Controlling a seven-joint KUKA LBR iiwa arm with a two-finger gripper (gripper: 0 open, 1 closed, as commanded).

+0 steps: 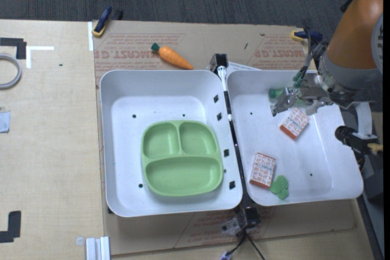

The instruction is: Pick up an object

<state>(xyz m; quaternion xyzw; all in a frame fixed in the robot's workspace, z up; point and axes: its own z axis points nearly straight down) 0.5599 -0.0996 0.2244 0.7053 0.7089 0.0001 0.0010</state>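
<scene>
The two-finger metal claw of the grey arm with an orange band hangs over the far part of the right shallow white bin; whether its fingers are spread or pressed together cannot be told. Just below it lies a small orange-and-white printed carton, apparently not held. A second, similar carton rests near the bin's front left corner, touching a small green leafy toy. The left white bin holds a pale green three-compartment plastic plate. An orange toy carrot lies on the cardboard sheet behind the bins.
</scene>
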